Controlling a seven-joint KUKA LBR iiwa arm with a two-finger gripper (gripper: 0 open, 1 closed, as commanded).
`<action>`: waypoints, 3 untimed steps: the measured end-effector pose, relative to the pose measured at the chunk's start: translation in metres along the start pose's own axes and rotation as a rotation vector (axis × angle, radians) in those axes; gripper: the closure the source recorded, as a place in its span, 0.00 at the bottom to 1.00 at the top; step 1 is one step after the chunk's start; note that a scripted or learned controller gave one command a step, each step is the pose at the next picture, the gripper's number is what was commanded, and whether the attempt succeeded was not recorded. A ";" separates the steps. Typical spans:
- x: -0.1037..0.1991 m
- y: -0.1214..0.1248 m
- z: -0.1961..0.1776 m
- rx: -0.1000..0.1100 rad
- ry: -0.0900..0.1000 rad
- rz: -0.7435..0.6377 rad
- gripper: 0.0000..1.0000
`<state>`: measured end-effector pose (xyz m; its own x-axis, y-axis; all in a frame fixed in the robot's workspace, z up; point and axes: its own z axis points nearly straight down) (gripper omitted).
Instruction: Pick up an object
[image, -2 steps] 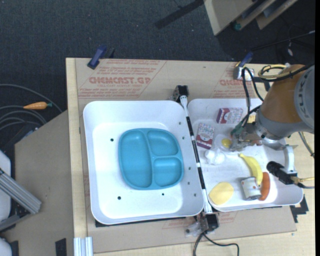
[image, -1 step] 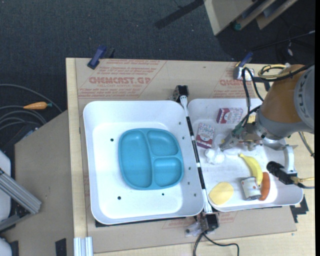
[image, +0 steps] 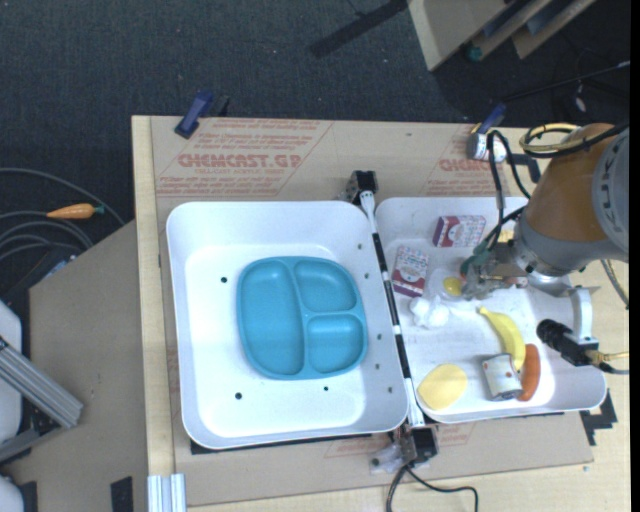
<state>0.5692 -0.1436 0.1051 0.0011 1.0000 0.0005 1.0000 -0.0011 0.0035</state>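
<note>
The right bin (image: 560, 398) holds several small objects. A red and white carton (image: 458, 231) lies at the back, with a red and white packet (image: 410, 268) to its left. A white crumpled lump (image: 432, 313) and a small yellow piece (image: 453, 287) sit near the bin's left wall. A banana (image: 505, 335), a red sausage-like piece (image: 530, 371), a small can (image: 498, 375) and a pale yellow round thing (image: 442, 385) lie toward the front. My gripper (image: 476, 273) is down in this bin, just right of the small yellow piece and in front of the carton.
The left bin (image: 200, 240) holds a blue divided plate (image: 300, 316). The grey and orange arm (image: 565, 205) covers the right bin's back right part. A black part (image: 562, 343) sticks out by the bin's right rim. Cables run along the bench's back right.
</note>
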 end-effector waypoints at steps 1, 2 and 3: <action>0.000 0.000 0.000 0.000 0.000 0.000 0.00; 0.000 0.000 -0.010 -0.001 0.000 0.001 1.00; 0.000 0.000 -0.010 -0.001 0.000 0.000 0.00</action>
<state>0.5695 -0.1433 0.1148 0.0015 1.0000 0.0006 1.0000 -0.0015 0.0044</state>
